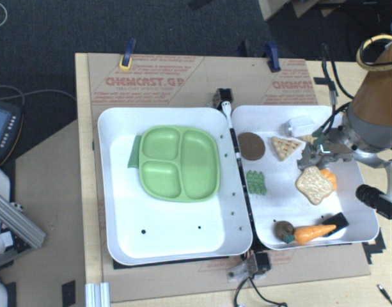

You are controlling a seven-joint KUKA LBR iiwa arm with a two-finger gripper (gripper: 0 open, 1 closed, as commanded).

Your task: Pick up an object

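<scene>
Grey arm with its orange band reaches over the right edge of the right white bin (pixel 263 235), and the two-finger gripper (pixel 314 155) hangs low near that edge. Whether it is released or clenched cannot be told. Just below it, nearly touching, lies a tan square cracker (pixel 314 185). A tan waffle-patterned triangular wedge (pixel 285 148) sits just left, beside a brown round disc (pixel 251 146). An orange carrot (pixel 309 233) rests along the near edge. The left white bin (pixel 112 190) holds a green divided plate (pixel 180 163).
</scene>
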